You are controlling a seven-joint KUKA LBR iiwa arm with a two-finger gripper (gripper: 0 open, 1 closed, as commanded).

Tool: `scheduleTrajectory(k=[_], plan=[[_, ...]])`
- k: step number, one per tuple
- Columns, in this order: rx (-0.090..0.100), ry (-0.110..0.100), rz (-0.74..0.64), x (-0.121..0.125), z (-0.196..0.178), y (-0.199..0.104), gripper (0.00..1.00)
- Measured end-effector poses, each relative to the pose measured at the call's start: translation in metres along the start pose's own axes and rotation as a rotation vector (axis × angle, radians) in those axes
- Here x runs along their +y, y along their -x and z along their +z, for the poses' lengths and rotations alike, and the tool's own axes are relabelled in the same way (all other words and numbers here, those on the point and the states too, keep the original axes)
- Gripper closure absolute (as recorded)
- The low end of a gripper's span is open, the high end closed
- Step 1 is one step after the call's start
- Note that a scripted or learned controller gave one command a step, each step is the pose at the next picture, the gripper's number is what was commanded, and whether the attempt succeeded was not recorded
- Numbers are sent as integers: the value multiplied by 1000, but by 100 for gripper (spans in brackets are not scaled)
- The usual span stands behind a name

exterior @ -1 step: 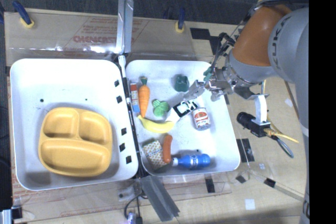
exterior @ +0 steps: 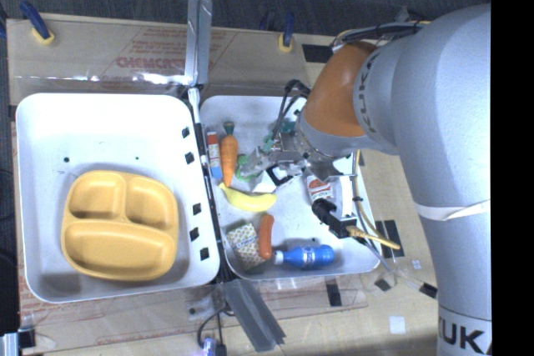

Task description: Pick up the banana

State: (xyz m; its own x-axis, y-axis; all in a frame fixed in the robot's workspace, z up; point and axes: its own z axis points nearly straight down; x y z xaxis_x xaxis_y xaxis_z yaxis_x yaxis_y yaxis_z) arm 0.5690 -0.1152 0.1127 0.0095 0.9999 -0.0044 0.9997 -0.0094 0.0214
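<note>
Grey metal with an orange band, the arm (exterior: 392, 96) reaches in from the right and hangs its end effector (exterior: 275, 156) over the middle of the right bin (exterior: 367, 263). Its tip is lost in wires and brackets, so I cannot tell whether it is released or clenched, and nothing can be seen held in it.

Just below and to the left of the end effector lies the banana (exterior: 249, 198), flat on the bin floor and curved like a shallow smile, apart from the tool. A small green thing (exterior: 247, 167) sits between the two, too blurred to name. Left of that, a carrot (exterior: 229, 151) lies lengthwise with its green top pointing away, near the bin's left wall.

Toward the front of the bin, a reddish sausage (exterior: 265, 236) lies beside a patterned cloth (exterior: 243, 238), and a blue bottle (exterior: 305, 255) rests on its side along the front wall. A small jar with a red label (exterior: 319, 189) lies right of the banana.

On the tabletop (exterior: 100, 46), the left bin (exterior: 50, 121) holds a yellow divided tray (exterior: 121, 225).
</note>
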Motion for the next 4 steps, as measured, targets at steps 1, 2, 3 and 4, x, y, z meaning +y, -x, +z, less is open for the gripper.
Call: scheduleTrajectory(k=[1,2,3,4], plan=[[-11,30,-241,-50,2,-14,0],[-14,16,-594,-54,4,-6,0],[-12,11,-802,-57,5,-8,0],[-18,22,-806,-53,-10,-7,100]])
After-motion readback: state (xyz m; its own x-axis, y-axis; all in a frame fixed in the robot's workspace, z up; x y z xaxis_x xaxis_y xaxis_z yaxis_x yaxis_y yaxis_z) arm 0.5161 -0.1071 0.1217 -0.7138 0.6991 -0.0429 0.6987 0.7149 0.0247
